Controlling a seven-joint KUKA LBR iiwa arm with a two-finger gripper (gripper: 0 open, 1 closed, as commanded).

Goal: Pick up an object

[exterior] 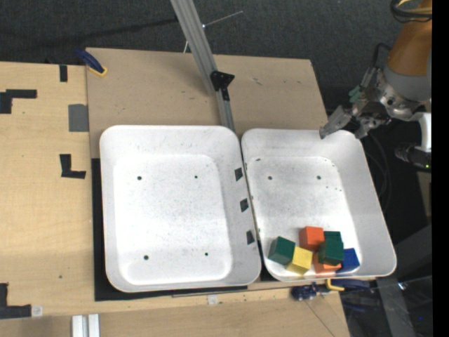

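Several small coloured blocks are bunched in the near corner of the right bin [302,188]: a green block [282,250], an orange block [313,236], a dark green block [332,244], a yellow block [302,259] and a blue block [349,258]. My gripper [345,129] hangs over the far right corner of that bin, well away from the blocks. Its fingers are spread open and nothing is between them.
The left bin [168,202] lies beside the right one. A slanted metal pole [200,41] crosses the bench behind the bins. One blue clamp [91,60] sits at the far left, and another blue clamp [309,292] is at the front edge.
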